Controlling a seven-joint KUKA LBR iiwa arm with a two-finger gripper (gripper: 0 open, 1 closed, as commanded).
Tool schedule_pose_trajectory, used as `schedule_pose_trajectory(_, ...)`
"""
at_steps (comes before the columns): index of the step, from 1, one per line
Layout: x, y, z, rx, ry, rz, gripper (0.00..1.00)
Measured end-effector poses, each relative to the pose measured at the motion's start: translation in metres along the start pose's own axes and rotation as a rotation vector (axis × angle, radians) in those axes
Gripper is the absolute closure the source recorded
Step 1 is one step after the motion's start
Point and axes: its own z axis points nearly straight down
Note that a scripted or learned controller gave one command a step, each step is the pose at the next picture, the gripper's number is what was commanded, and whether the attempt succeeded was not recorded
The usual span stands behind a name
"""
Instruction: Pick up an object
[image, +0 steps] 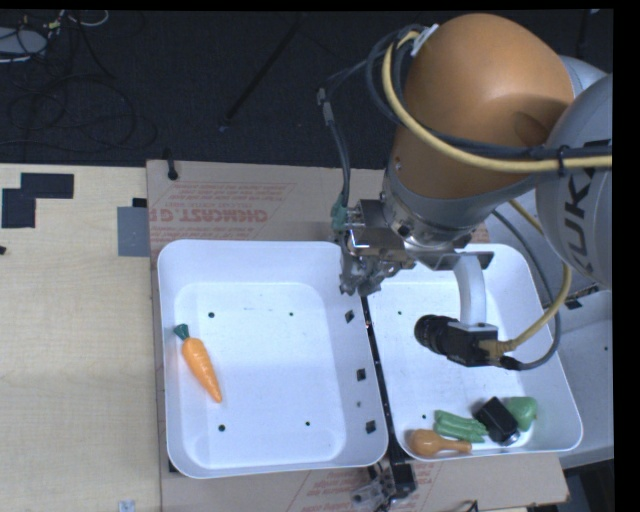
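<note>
Pincer position: above the divider between both bins; finger state cannot be determined.
Left bin contains carrot; right bin contains several small items.

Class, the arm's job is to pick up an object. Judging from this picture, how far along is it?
Done: the arm has reached over the bins.
In hand: nothing visibly held. The gripper hangs over the divider between the bins, apart from every object.
Left: the pick itself. The carrot lies in the left bin; the green, black and tan items lie in the right bin's near corner.
</note>
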Motion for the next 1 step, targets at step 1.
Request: schedule_pose_trajectory(1,0.0162,-0.043,-0.0777,-0.025,0.007,-0.004,1.0)
